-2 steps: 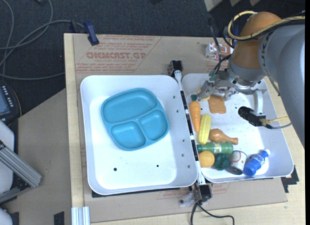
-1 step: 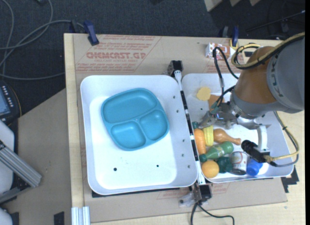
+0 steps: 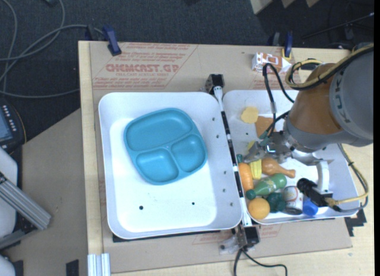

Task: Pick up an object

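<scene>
I see gripper [image 3: 265,148] low over glossy plastic toy food [image 3: 268,187] heaped lower right in right bin [image 3: 350,177] | finger spread: cannot tell | smooth blue three-compartment plate [image 3: 165,145] centre-left in left bin [image 3: 113,168]

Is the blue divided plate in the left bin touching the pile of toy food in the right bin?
Apart. The camera view shows the blue plate in the left bin, with bare white floor and both bin rims separating it from the toy food.

Toy foods piled in right bin's [image 3: 234,110] near-left corner: carrot [image 3: 245,177], corn [image 3: 256,168], chicken leg [image 3: 276,167], green veg [image 3: 268,184], orange [image 3: 259,208]; yellow chip [image 3: 250,114] lies apart, farther back.
</scene>
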### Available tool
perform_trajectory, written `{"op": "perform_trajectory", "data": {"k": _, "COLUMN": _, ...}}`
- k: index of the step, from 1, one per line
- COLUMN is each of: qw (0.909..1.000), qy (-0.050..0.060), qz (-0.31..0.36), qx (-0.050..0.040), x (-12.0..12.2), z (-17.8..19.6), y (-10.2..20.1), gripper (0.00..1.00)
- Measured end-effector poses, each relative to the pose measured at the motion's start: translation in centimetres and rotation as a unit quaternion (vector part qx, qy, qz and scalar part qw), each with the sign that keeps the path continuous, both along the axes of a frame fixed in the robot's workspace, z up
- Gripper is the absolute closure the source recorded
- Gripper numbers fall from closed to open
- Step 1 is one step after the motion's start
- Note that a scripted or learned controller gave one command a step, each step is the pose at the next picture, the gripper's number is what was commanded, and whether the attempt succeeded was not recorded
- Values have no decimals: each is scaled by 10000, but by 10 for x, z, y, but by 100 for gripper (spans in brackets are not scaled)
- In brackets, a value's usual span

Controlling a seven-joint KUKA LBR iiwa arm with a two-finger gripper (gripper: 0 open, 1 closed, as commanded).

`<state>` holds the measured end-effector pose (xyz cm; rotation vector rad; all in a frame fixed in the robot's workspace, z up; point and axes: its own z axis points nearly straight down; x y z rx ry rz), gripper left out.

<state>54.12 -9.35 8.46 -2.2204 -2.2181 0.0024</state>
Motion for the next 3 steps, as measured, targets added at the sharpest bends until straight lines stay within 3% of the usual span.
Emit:
{"op": "perform_trajectory", "data": {"k": 1, "qw": 10000, "qy": -46, "qz": 13, "qx": -17, "x": 51, "z": 0, "y": -12, "gripper": 0}}
{"op": "perform_trajectory", "data": {"k": 2, "qw": 10000, "qy": -26, "qz": 13, "qx": -8, "x": 53, "z": 0, "y": 0, "gripper": 0}}
{"op": "perform_trajectory", "data": {"k": 3, "qw": 10000, "qy": -41, "qz": 9, "qx": -10, "x": 54, "z": 10, "y": 0, "gripper": 100}}
